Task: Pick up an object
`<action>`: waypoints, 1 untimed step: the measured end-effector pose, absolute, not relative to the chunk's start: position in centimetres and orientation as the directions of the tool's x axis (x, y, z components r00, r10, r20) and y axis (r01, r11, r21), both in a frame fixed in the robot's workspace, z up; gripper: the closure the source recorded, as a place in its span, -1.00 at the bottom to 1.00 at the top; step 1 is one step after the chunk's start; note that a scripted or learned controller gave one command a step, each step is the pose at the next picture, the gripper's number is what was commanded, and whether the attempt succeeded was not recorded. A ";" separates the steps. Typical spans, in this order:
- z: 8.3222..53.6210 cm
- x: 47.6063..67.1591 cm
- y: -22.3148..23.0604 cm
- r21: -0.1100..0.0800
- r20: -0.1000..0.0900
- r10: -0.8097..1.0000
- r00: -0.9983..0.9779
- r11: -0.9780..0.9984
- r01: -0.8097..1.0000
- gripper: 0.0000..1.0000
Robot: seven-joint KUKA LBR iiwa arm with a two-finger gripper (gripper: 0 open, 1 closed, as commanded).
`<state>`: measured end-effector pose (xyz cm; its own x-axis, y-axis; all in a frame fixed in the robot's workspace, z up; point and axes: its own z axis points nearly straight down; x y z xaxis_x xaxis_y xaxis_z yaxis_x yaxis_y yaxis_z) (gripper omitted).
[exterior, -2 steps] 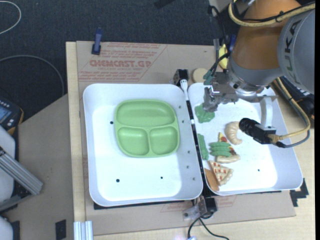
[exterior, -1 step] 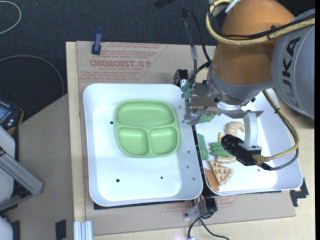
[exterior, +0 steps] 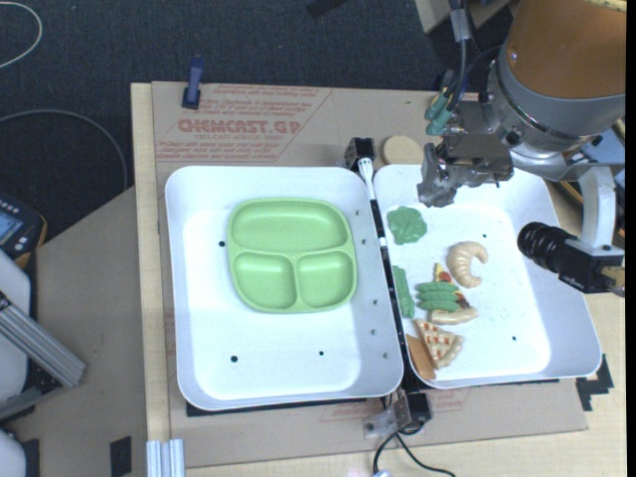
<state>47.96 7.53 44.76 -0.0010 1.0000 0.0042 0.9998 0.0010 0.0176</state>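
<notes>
Right white bin [exterior: 556, 361], curved tan croissant [exterior: 467, 263] among toy foods, pincer [exterior: 437, 189] state unclear

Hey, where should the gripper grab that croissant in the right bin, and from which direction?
Probably across the thick middle of the croissant, coming straight down from above. It lies flat as a curved crescent with tapering ends, and bare bin floor shows around most of it; the pile of other toy food sits just below-left.

Bright, even overhead light; mild glare on white bins [exterior: 189, 266]; soft shadows; arm [exterior: 566, 58] perhaps slightly blurred, approx.
</notes>
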 end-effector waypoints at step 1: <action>45.8 47.9 17.6 0.004 0.004 1.000 -0.012 0.012 1.000 1.00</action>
